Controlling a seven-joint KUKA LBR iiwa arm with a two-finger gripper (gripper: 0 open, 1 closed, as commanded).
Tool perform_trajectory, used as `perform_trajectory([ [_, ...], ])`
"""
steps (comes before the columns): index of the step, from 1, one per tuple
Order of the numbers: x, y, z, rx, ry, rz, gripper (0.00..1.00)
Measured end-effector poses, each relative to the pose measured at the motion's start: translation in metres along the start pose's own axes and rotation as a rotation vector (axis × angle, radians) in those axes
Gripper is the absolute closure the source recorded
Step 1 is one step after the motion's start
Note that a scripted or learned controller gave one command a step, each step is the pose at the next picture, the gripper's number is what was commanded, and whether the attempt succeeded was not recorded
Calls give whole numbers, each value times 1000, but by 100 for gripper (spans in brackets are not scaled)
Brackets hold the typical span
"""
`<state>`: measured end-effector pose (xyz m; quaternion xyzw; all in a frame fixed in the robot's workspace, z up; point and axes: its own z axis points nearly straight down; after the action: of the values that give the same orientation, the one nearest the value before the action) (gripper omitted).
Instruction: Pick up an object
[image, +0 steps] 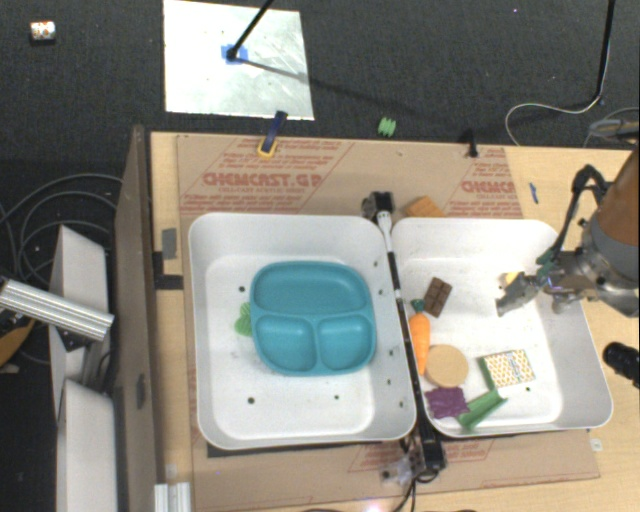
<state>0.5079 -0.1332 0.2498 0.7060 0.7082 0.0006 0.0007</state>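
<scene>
The green stick-shaped toy (483, 408) and the purple piece (446, 402) lie at the near rim of the right bin (578, 405), closest to the camera, the green one's end resting against the purple one. Over this bin's right half the gripper (521, 290) hangs, reaching in from three o'clock; how wide its fingers stand cannot be made out, and nothing is seen between them. From the gripper, the patterned card (508, 367) lies at six o'clock, near but apart. The brown block (437, 294) lies at nine o'clock, well apart. The tan disc (447, 365) sits at about seven o'clock, touching the carrot (419, 340), which lies along the bin's left wall. Further out at nine o'clock, the left bin (215, 300) holds a blue divided tray (311, 315), with a small green item (243, 320) peeking out at the tray's left edge.
</scene>
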Motion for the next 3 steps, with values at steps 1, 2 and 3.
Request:
perform_trajectory([
  [1,29,51,74,1,1,-4,0],
  [2,38,80,169,0,0,-2,0],
  [3,37,80,155,-2,0,-1,100],
])
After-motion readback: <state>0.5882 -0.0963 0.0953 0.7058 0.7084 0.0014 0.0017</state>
